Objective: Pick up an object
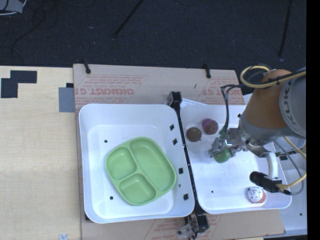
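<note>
Bench: cardboard sheet under two white bins. In the right bin (235,194) we note a small green object (223,156), rounded and smooth, directly at the gripper (220,150). We cannot tell the jaw state or whether it has hold. We judge the grasp in progress; next calls for closing, then lifting. Brown ball (193,133) and purple ball (209,126) nearby; green compartment plate (140,170) left.

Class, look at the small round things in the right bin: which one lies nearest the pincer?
The green ball, right at the pincer. The brown ball and purple ball lie farther up-left, and the white speckled ball sits near the bin's lower right corner.
</note>
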`<act>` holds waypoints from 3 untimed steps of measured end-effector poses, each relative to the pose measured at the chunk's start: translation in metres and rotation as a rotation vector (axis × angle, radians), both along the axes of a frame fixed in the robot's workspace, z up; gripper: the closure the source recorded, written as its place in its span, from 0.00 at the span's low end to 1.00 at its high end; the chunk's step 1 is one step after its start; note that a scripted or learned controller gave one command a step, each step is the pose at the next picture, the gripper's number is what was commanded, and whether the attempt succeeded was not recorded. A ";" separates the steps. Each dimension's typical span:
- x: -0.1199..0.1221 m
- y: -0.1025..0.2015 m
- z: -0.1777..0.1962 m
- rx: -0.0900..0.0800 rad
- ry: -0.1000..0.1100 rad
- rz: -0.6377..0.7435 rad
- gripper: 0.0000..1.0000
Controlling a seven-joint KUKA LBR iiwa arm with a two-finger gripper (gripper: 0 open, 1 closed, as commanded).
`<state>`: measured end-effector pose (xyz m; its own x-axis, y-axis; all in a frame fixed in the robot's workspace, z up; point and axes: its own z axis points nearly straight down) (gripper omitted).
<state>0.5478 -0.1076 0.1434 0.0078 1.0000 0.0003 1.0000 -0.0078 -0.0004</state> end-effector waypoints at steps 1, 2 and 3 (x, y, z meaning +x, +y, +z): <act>0.004 -0.003 0.063 -0.001 -0.004 0.008 1.00; -0.005 -0.007 0.119 -0.001 -0.004 0.008 1.00; -0.007 0.042 0.101 0.001 0.004 0.010 1.00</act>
<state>0.5406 -0.0653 0.2442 -0.0024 1.0000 0.0018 1.0000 0.0024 -0.0044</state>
